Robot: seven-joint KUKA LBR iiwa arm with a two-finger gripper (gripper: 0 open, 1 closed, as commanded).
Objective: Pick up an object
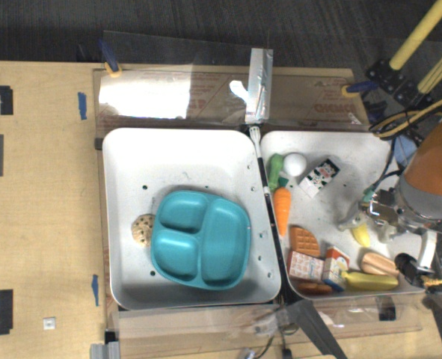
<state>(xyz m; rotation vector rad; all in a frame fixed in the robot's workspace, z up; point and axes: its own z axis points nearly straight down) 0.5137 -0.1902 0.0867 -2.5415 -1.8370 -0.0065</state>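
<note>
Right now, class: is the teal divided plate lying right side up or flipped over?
Right side up: the teal divided plate shows its three hollow compartments facing upward, flat in the left bin.

grey arm (430, 200) at right edge, orange band (436, 163) above the wrist, silver metal wrist block with bright fittings, black cables looping off it, black end piece low down

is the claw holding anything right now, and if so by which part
Cannot be told. The claw sits low at the right bin's right side, near a small yellow piece, but no object visibly sits in its grip.
</note>
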